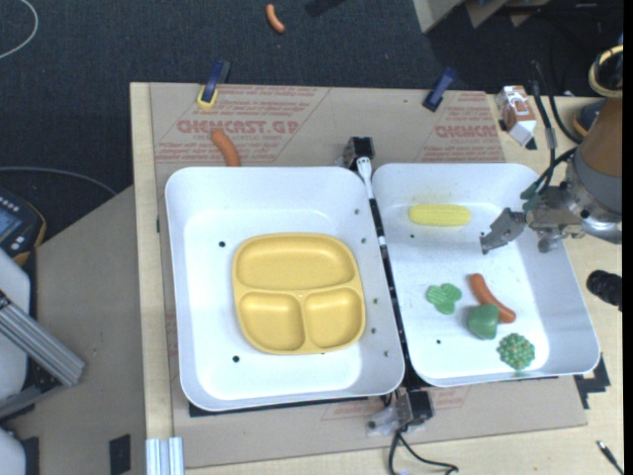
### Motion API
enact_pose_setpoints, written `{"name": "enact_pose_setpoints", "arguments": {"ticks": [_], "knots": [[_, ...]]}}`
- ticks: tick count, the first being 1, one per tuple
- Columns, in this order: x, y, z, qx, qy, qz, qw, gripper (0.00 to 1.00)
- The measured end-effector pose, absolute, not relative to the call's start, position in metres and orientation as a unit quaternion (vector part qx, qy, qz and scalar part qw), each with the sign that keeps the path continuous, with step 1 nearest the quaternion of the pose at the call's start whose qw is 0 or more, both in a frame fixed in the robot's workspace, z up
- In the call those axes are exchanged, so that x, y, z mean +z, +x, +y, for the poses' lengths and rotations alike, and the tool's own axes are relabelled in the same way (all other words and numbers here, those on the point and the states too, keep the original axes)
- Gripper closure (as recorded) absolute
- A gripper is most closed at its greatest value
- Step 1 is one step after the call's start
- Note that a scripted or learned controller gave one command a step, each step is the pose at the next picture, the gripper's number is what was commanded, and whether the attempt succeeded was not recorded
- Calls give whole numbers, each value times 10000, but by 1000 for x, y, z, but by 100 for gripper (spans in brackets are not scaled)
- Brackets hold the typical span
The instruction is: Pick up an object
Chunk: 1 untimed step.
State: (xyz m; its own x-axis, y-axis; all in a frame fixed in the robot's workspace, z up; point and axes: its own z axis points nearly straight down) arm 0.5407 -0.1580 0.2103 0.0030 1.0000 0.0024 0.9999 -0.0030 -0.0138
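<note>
You see the gripper hanging spread and empty above the right bin, the yellow corn just beside its fingertips, seemingly because it is lining up a grasp.

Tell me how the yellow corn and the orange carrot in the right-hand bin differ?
The corn is pale yellow; the carrot is orange-red. The corn looks thicker and lies level across the view; the carrot is slimmer and lies on a slant. The corn lies alone near the bin's far side; the carrot lies nearer the camera beside a dark green piece. Both are elongated toy foods lying flat in the right bin.
</note>
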Motion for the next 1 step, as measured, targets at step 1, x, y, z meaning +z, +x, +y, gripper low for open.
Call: {"name": "enact_pose_setpoints", "arguments": {"ticks": [1], "knots": [[218,544,-158,-1,-7070,-7072,0,0]]}}
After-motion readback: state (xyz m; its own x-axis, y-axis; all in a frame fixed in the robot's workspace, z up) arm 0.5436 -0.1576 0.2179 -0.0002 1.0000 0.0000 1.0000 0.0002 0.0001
